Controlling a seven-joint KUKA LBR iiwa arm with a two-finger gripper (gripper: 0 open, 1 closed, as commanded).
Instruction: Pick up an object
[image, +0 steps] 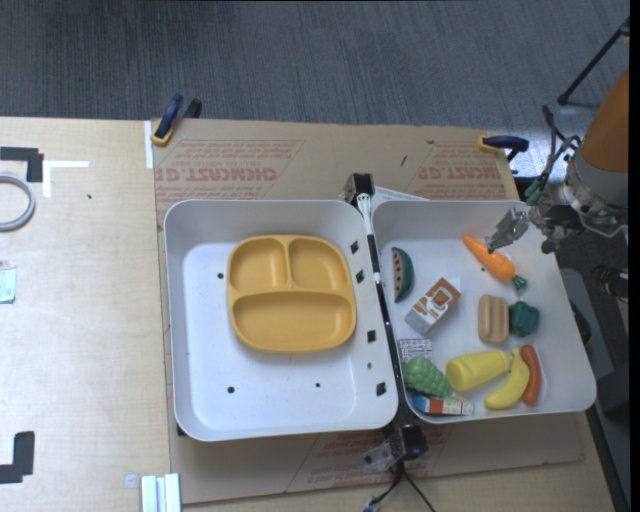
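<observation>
The robot's gripper (508, 230) hovers with fingers apart, holding nothing. A toy carrot (489, 257) lies just below the fingertips in the right bin (575, 330). Straddling the carrot's middle before closing seems best.

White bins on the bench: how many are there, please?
2. The left bin holds a yellow divided plate; the right bin holds toy foods. None seems hidden.
</observation>
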